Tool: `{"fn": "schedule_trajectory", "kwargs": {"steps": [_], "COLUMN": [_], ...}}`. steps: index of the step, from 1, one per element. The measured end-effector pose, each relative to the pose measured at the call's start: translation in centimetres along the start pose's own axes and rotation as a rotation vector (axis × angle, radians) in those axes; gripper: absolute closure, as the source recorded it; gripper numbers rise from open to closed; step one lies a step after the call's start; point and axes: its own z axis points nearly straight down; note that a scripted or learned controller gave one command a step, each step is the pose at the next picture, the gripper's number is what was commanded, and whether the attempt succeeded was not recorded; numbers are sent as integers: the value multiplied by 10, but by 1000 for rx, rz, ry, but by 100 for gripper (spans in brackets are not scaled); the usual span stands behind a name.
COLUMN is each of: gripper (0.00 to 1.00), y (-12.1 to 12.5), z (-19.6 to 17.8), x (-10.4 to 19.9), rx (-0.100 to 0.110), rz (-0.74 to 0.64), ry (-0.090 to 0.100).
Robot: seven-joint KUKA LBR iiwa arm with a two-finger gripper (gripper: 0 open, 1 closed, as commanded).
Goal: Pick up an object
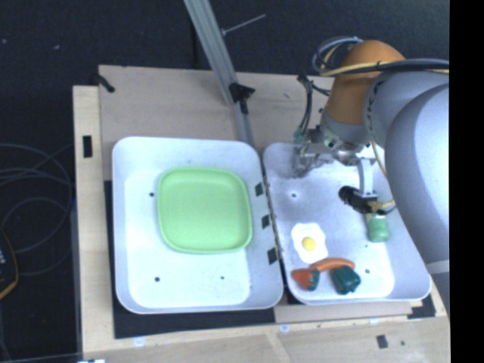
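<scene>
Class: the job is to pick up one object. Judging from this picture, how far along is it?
Done: nothing looks lifted. The fried egg, sausage, dark green piece and light green piece all lie in the right bin. In hand: the pincer hangs over that bin's far corner, with no object seen in it. Left: reaching an object, gripping and lifting it.

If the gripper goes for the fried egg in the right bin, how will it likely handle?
The fried egg lies flat on the right bin floor, so fingers probably struggle to get under its thin edge. It looks like a toy, likely light and sliding when pushed. Being flat, it shouldn't roll.
</scene>
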Motion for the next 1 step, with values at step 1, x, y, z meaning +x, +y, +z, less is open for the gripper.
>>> {"fn": "schedule_trajectory", "kwargs": {"steps": [1], "gripper": [100], "y": [2], "z": [-63], "x": [-4], "rx": [-4], "rz": [0], "ry": [0]}}
